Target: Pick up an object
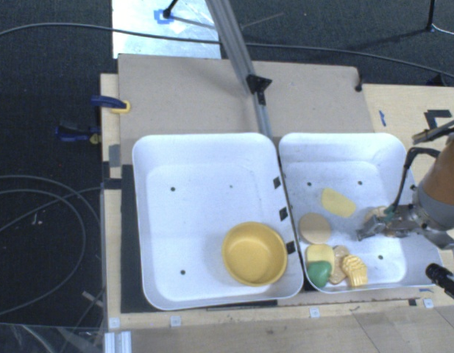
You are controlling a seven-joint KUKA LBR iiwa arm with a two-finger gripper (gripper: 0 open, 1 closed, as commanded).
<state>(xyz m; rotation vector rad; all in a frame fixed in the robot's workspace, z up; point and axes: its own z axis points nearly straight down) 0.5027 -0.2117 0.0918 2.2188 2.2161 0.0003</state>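
Note:
My gripper [368, 225] hangs low in the right bin [374, 147], right of its middle, reaching in from the right on the grey arm [437, 191]. Its fingers look open, with nothing between them but bare bin floor. A pale yellow oval piece [338, 202] lies up and to its left. A tan round disc [315, 228] lies further left. Along the bin's front edge sit a yellow and green lump [319, 265], a small beige piece [338, 259] and a ridged yellow piece [354, 270], below and left of the gripper.
A yellow bowl [254, 253] stands in the front right corner of the left bin [190, 160]. A grey pole [234, 39] slants down to the rim between the two bins. Cables lie on the dark floor at the left.

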